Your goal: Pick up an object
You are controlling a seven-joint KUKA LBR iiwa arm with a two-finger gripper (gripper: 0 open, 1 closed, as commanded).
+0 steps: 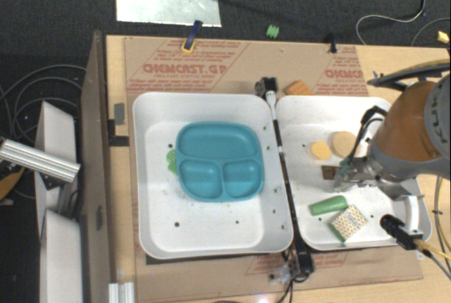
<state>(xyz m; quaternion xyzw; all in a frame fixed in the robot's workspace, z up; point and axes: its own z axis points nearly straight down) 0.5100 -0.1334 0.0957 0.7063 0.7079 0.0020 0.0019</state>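
Your gripper [343, 178] hangs low in the right bin [299, 153], by a small brown block [328, 172]. You cannot tell its grip.

Two white bins [151, 153], one teal divided tray [218, 161], two round tan discs [333, 146], one green block [328, 206], one patterned packet [349, 222].

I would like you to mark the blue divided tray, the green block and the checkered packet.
blue divided tray [217, 141]: camera view, large upper compartment
green block [328, 206]: camera view, middle of its top
checkered packet [349, 222]: camera view, centre of its patterned face
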